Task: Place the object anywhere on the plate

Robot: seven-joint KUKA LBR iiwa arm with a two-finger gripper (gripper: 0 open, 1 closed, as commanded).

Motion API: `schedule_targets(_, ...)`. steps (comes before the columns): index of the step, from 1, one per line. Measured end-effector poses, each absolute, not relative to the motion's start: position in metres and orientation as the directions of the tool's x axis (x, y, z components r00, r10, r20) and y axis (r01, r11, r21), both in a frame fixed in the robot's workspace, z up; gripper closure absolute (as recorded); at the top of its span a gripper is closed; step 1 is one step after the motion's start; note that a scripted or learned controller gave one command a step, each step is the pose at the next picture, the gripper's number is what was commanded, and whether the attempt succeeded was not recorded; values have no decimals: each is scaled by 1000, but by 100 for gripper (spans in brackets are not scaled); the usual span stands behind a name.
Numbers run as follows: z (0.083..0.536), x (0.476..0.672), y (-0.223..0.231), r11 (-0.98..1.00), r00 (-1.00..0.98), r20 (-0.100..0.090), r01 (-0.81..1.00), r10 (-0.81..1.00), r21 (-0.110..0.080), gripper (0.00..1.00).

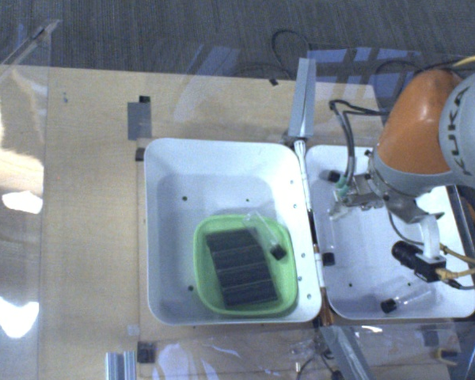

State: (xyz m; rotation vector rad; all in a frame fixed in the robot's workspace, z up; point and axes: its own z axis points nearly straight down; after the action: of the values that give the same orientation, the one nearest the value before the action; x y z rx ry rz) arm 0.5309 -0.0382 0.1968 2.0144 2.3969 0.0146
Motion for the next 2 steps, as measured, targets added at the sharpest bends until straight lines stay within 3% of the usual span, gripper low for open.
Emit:
schedule_targets(1, 197, 531, -38, 172, -172, -2, 985, 985, 14, 0)
schedule_targets(2, 193, 559, -97, 197, -197, -3, 980, 980, 7, 0)
